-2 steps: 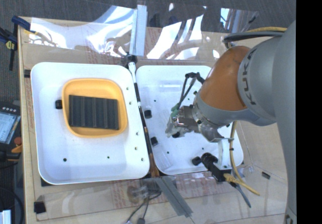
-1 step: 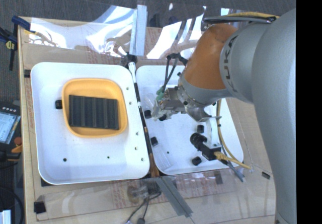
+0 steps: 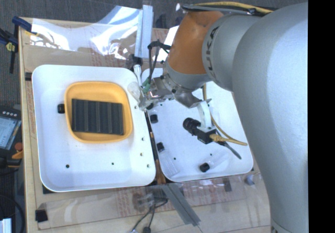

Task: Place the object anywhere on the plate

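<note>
You have only one arm here, so the question is only where the gripper [image 3: 142, 95] is in relation to the object. It hangs over the seam between the two bins, just beside the upper right corner of the yellow plastic plate with rounded corners [image 3: 97, 88]. I cannot tell from this view whether the claw is apart or together, and I see nothing clamped in it.

The black ribbed rectangular slab [image 3: 99, 115] lies to the view's left of the gripper and a little nearer to the front edge of the bench. It is flat on the middle of the plate, inside the rim. Its long axis goes left to right in the view, slightly tilted, and its grooves run across that axis.

If this slab is the object you mean, then in my judgement it is on the plate already, and the next move would only be to take the arm away without touching the rim.

The containers:
- The shallow white left bin [image 3: 47, 137] holds the plate with the slab, and one small black piece [image 3: 61, 108] on the bin floor, just beside the plate's left rim.
- The shallow white right bin [image 3: 178, 166] holds three small dark pieces, well apart: one near the seam [image 3: 153, 118], one lower [image 3: 160, 147], and one near the front wall [image 3: 204, 166].
</note>
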`<state>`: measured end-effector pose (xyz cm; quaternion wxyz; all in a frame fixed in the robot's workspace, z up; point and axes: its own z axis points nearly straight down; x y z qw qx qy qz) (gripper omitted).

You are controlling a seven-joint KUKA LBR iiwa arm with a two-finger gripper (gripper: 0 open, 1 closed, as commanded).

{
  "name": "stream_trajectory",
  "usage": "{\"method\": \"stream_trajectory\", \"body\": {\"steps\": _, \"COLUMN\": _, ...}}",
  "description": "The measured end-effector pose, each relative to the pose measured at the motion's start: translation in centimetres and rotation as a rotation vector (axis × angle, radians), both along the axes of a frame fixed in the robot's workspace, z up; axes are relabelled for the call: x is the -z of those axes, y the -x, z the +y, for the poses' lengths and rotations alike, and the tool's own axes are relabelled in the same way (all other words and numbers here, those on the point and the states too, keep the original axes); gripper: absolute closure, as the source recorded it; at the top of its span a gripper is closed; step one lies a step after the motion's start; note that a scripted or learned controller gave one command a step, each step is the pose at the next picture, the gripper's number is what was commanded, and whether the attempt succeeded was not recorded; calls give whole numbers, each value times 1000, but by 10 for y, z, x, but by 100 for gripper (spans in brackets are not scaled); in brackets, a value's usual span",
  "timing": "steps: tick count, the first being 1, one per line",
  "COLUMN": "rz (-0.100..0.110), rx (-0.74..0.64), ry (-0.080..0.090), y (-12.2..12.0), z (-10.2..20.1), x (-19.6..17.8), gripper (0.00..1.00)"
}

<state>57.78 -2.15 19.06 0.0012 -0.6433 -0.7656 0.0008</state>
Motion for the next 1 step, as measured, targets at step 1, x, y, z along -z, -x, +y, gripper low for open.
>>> {"method": "stream_trajectory", "body": {"steps": 1, "rz": 0, "rx": 0, "ry": 0, "y": 0, "z": 0, "x": 0, "gripper": 0}}
